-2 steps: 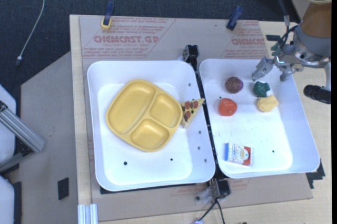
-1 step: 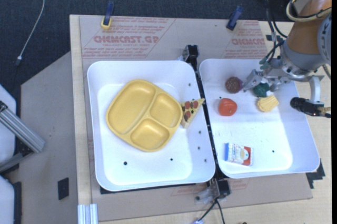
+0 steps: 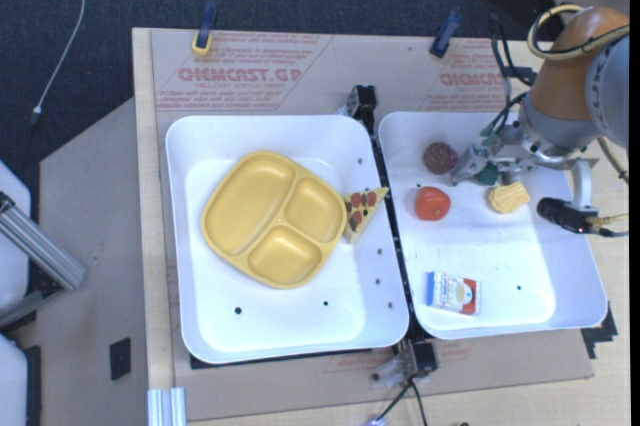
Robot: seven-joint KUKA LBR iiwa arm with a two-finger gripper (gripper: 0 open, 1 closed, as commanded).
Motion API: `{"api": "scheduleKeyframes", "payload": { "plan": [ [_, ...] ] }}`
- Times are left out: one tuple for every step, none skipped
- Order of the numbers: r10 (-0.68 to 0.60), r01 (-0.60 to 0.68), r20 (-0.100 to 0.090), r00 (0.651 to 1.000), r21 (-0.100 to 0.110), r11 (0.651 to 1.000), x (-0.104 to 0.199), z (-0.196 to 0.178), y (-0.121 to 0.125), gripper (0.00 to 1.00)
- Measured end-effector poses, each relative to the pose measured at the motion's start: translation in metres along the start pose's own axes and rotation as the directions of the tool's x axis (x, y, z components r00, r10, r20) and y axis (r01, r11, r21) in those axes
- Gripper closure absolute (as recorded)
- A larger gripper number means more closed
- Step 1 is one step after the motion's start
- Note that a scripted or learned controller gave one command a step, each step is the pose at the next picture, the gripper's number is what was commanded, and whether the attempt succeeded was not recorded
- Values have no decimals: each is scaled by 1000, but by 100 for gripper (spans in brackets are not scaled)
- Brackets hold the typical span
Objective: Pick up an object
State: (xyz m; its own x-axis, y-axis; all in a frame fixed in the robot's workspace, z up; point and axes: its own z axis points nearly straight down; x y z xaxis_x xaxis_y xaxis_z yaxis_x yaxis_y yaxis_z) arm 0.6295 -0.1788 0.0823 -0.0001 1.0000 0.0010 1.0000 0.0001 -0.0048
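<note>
My gripper (image 3: 482, 166) is low over the back of the right bin (image 3: 570, 304), between a brown round item (image 3: 439, 156) to its left and a pale yellow item (image 3: 508, 198) just to its front right. A small teal patch (image 3: 488, 175) shows right at the gripper tip; I cannot tell what it is or whether it is held. A red tomato-like ball (image 3: 432, 203) lies left of and in front of the gripper. Near the bin's front lies a small white and blue box (image 3: 453, 292).
The left bin (image 3: 200, 314) holds a yellow divided plate (image 3: 275, 217), with a pizza-slice toy (image 3: 362, 209) against its right wall. The grey arm with its orange band (image 3: 580, 64) comes in over the right bin's back right corner. Clamps sit between the bins.
</note>
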Motion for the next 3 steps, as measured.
{"api": "scheduleKeyframes", "payload": {
  "plan": [
    [0,0,1,1000,-6,1000,0,-14,1,100],
    [-1,1,3,1000,-10,1000,-1,-64,12,100],
    [-1,1,5,1000,-13,1000,-9,-121,20,100]
  ]
}}
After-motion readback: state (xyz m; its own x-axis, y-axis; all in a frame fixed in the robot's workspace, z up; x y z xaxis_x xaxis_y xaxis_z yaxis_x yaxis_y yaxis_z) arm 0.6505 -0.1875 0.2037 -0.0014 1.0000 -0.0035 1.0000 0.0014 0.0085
